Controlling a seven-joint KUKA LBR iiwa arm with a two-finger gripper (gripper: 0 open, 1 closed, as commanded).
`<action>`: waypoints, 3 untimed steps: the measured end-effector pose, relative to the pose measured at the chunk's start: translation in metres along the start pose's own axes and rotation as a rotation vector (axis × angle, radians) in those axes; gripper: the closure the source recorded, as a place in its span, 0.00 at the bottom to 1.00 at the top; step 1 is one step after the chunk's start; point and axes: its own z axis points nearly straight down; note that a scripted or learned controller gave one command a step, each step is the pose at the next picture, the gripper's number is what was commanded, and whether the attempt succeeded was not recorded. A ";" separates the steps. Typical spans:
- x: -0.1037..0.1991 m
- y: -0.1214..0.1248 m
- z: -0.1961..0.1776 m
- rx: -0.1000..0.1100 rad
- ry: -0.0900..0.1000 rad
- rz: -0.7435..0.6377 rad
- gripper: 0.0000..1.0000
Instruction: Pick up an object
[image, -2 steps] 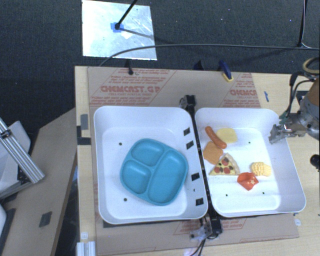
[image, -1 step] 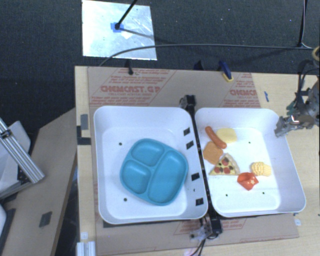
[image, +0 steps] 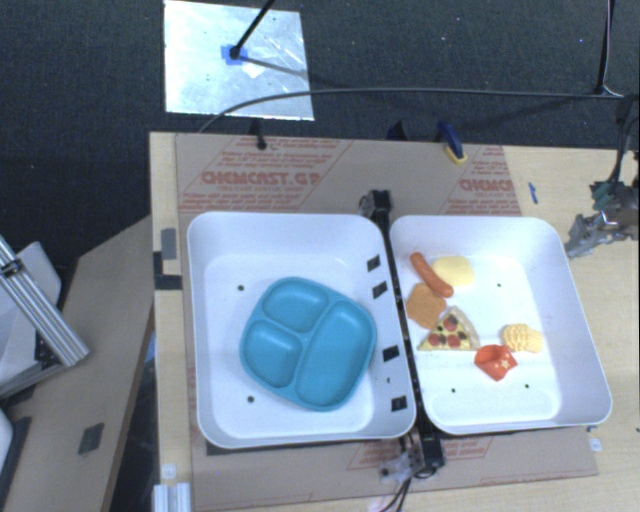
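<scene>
The right bin (image: 570, 300) holds several toy foods. A red-orange sausage (image: 431, 274) lies next to a yellow piece (image: 454, 269), with an orange slab (image: 427, 304) just below them. A pizza slice (image: 451, 332) sits in the middle, a yellow corn cob (image: 523, 338) to its right and a red pepper piece (image: 496, 361) below. My gripper (image: 603, 215) is a grey metal shape at the right edge, outside the right bin's far right corner and apart from all the objects.
The left bin (image: 215, 300) holds a blue divided plate (image: 308, 342). Black clips (image: 390, 353) line the seam between the bins. A shiny square sheet (image: 236, 60) lies on the dark floor at the back. A cable (image: 606, 45) hangs at the upper right.
</scene>
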 end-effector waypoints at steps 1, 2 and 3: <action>0.053 0.001 0.019 0.005 0.003 -0.003 1.00; 0.116 0.007 0.028 0.004 0.004 -0.004 1.00; 0.173 0.015 0.027 0.004 0.004 -0.004 1.00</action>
